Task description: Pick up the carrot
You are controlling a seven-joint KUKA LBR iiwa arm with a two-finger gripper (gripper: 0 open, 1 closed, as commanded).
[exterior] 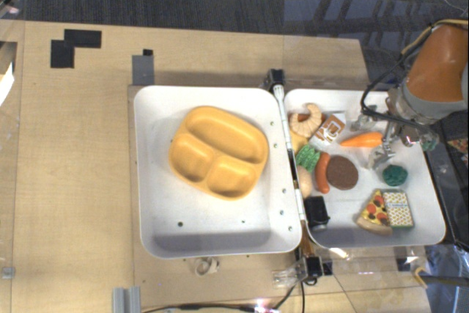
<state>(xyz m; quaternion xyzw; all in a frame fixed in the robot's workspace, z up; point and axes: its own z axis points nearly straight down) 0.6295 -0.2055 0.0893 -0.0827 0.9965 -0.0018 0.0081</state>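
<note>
The slim orange plastic carrot (362, 141) lies almost level in the upper part of the right shallow white bin (432, 231), its thick end toward the silver metal gripper (388, 145) that reaches in from the right. That end sits right at the jaws, but whether they are closed on the carrot or merely beside it cannot be told from this angle. Above the gripper rises the grey arm with its broad orange band (440, 70). Around the carrot lie other toy foods: a small printed packet (330, 130) and a tan croissant-like pastry (306, 117) to its left, a round brown patty (341, 173) and a reddish sausage (322, 172) below it, a green leafy piece (308, 157) further left, a dark green round item (395, 174) below the gripper, and a pizza wedge (375, 212) beside a patterned box (398, 208) near the front. The left white bin (154, 231) holds a yellow three-compartment plastic tray (218, 150), tilted askew. Both bins rest on the pale wooden table (66, 179)
</note>
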